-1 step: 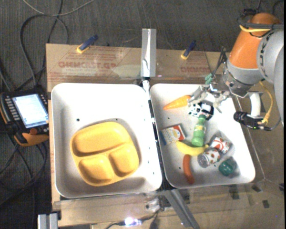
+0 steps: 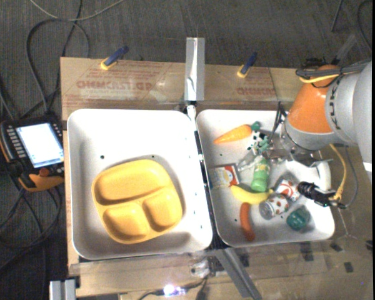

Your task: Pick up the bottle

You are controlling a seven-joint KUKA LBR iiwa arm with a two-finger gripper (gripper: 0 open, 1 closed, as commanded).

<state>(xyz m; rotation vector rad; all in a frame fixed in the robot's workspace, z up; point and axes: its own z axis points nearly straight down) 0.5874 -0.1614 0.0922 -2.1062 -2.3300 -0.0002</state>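
The green bottle (image 2: 260,180) lies in the right bin (image 2: 312,230), its pale cap end pointing toward the back. Its lower end rests against a yellow banana (image 2: 250,195). My gripper (image 2: 258,154) hangs from the grey and orange arm directly over the bottle's cap end, very close to it or touching it. The dark gripper body hides the contact, so I cannot say whether the bottle is held.
Crowded around the bottle are an orange carrot (image 2: 233,134), a small carton (image 2: 224,177), a red and white can (image 2: 279,200), a red sausage (image 2: 245,220) and a teal object (image 2: 298,219). The left bin (image 2: 87,130) holds a yellow divided plate (image 2: 137,199).
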